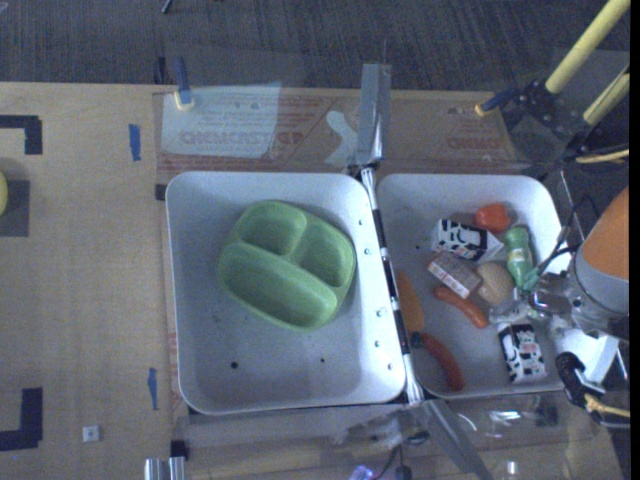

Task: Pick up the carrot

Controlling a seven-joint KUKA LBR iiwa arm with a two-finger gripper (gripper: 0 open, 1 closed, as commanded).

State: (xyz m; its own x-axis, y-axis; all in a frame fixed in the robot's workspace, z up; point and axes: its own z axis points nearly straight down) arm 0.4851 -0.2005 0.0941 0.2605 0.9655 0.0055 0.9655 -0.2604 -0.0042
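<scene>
Nearest me, by the front wall of the right bin, lie a black-and-white cow-patterned carton and a red, sausage-shaped piece. A second cow-patterned carton stands towards that bin's back wall. I can read no brand or words on either; the print is too small and blurred.

Behind the right bin's back wall, reddish lettering shows on a sheet on the table, but I cannot make it out.

The carrot lies inside the right bin, close against its left wall. Its long axis runs along that wall, from back to front, with the front end tilted slightly towards the bin's middle. Which end is the thicker I cannot tell. Its front end comes close to the red piece.

Also in the right bin are a small box, an orange-red sausage shape, a beige lump, a green bottle and a reddish-orange item, all too blurred to name surely.

The claw sits at the right bin's right wall, well apart from the carrot, with the arm cut off at the frame edge. Whether the claw is open or closed I cannot tell.

Left of the right bin, the left bin holds a green divided plate.
</scene>
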